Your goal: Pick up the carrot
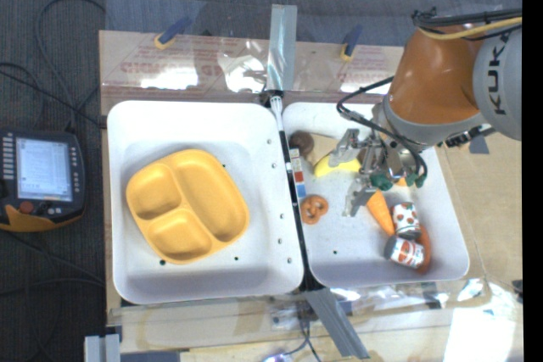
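One gripper [360,189] beside carrot [381,214], mid-bin

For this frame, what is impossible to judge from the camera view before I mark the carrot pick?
- Tool: whether it touches or grips the carrot; it sits at the carrot's upper end, too small and cluttered to tell.
- Carrot's green top: overlapped by the tool.
- Yellow item beside the tool: partly covered, identity unclear.
- Can labels: too small to read.
- Arm: cut off by the right edge.
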